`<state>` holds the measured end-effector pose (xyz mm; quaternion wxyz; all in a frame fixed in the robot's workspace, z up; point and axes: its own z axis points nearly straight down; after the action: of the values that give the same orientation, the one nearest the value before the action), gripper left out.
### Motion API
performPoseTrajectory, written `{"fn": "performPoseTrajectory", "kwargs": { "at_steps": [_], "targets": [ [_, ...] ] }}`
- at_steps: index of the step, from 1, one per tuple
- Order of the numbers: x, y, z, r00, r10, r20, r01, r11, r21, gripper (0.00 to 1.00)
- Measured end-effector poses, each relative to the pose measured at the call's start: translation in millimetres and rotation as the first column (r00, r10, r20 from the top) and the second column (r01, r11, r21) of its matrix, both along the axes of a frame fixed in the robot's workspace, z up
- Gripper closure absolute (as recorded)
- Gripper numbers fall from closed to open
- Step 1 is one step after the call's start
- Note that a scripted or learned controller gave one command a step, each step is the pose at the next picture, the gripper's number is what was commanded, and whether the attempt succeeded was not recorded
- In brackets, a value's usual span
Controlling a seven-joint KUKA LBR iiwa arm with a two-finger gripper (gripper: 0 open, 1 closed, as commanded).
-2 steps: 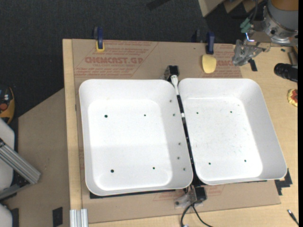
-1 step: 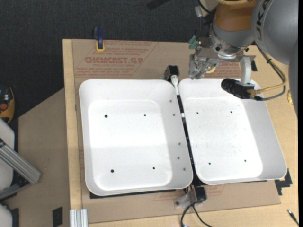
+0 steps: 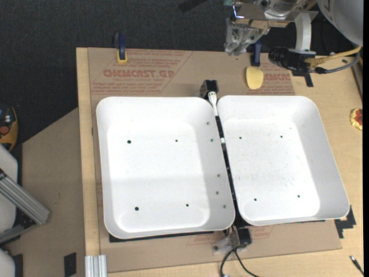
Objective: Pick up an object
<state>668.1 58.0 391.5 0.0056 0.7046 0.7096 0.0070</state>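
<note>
My gripper (image 3: pixel 237 44) hangs at the top of the view, beyond the far edge of the right bin (image 3: pixel 323 154) and above the brown board. A small pale yellow lump (image 3: pixel 254 77) lies on the board just behind the right bin's far rim, a little right of and below the gripper. I see nothing held at the gripper. The left bin (image 3: pixel 109 154) and the right bin show white floors with a few small dark dots.
A blue clamp (image 3: pixel 255 53) stands by the yellow lump, and another blue clamp (image 3: pixel 120 44) is at the board's far left. A black bracket (image 3: pixel 209 88) sits where the bins meet at the far side. Aluminium rails (image 3: pixel 23 201) lie at the left.
</note>
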Motion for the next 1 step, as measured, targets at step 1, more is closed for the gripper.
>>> {"fn": "performPoseTrajectory", "kwargs": {
  "at_steps": [1],
  "targets": [
    [-3.6, 43.6, -107.0, 1.0, -0.003, -0.03, 0.002, 1.0, -0.001, 1.0]
  ]
}}
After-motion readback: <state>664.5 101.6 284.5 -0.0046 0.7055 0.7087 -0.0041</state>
